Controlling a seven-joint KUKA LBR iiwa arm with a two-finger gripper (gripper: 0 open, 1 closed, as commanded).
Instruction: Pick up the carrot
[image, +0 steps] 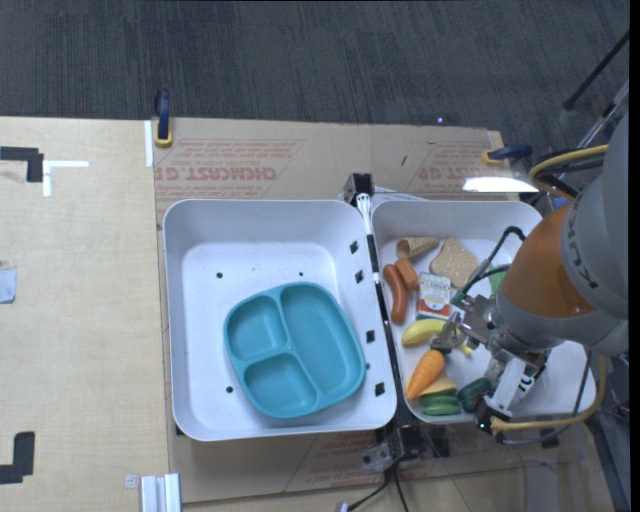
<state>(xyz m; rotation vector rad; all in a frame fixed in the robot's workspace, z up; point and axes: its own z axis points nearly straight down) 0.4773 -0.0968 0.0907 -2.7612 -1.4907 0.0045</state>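
Two shallow white bins sit side by side on the wooden surface (80, 330), over a sheet of cardboard (260, 165). The left bin (190, 300) holds a teal divided plate (293, 348) with three compartments, lying tilted near the middle of the bin floor.

The right bin (400, 215) carries a cluster of toy food along its left half. Near the top lie a brown piece of bread (418, 247) and a tan slice of toast (455, 260). Below them two reddish sausages (398, 288) lie side by side, close to the wall between the bins. Just right of these is a small white and red packet (435, 293). A yellow banana (424, 331) lies under the packet. The carrot (425, 372) lies under the banana, orange and tilted, with its tip pointing down-left and its thick end up-right, near the bin's front left corner. A green vegetable (440, 404) lies just below it against the front wall.

The grey arm with its orange band (545, 275) reaches in over the right bin. The jaws (455, 338) hang just beside the carrot's thick end, next to the banana; whether they are spread or closed cannot be told, and nothing is seen held between them.
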